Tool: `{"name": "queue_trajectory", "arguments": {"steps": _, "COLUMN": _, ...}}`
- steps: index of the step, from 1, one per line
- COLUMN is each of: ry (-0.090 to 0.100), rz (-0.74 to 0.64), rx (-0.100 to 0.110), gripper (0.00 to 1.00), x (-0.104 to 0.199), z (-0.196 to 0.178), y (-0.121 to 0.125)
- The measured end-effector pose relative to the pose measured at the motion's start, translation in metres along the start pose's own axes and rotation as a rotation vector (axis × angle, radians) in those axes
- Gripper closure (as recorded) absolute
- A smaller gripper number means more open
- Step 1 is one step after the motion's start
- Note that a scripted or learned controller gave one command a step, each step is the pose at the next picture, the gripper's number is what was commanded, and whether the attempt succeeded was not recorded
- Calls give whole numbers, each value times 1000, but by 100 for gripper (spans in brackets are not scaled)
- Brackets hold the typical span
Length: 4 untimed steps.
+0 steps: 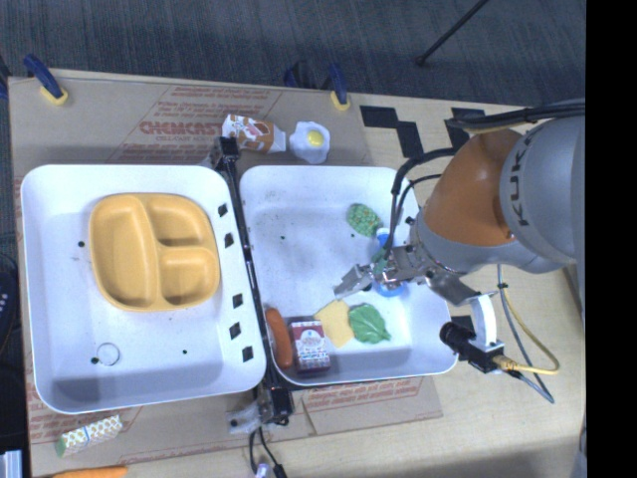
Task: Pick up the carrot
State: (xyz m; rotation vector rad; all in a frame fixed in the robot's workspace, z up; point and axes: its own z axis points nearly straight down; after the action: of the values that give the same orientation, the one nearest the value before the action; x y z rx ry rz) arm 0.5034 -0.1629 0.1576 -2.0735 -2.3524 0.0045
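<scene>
From the camera view above the bench, you are at the approach step: the carrot (280, 335) lies untouched in the right bin (299, 182), at its lower-left corner, hard against the divider wall and just beside a small red carton (311, 346). The gripper (360, 280) sits over the middle of that bin, up and to the right of the carrot, with nothing between its fingers. They look parted, one metal finger pointing left toward the bin's centre, though the angle makes the gap hard to read.

Your next move, as I judge it, is to carry the gripper down-left over the carrot and line the fingers across its narrow width. Expect trouble: the bin wall on one side and the carton on the other leave little room for a finger on either flank.

The arm (518, 202) reaches in from the right, its orange band above the wrist hanging over the bin's right rim, wrist bent down toward the bin floor. A yellow wedge (336, 323) and a green leafy piece (369, 323) lie just below the gripper, and another green item (362, 217) above it. The left bin (50, 267) holds a yellow divided tray (154, 249).
</scene>
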Motion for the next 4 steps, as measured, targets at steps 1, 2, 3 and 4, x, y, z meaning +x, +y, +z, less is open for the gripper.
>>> {"name": "queue_trajectory", "arguments": {"steps": 1, "ry": 1, "rz": 161, "rx": -1, "gripper": 0, "x": 67, "z": 44, "y": -19}}
{"name": "queue_trajectory", "arguments": {"steps": 2, "ry": 1, "rz": 157, "rx": 0, "gripper": 100, "x": 67, "z": 34, "y": -19}}
{"name": "queue_trajectory", "arguments": {"steps": 3, "ry": 0, "rz": 355, "rx": -4, "gripper": 100, "x": 13, "z": -72, "y": -26}}
{"name": "queue_trajectory", "arguments": {"steps": 4, "ry": 0, "rz": 355, "rx": -4, "gripper": 0, "x": 13, "z": -72, "y": -26}}
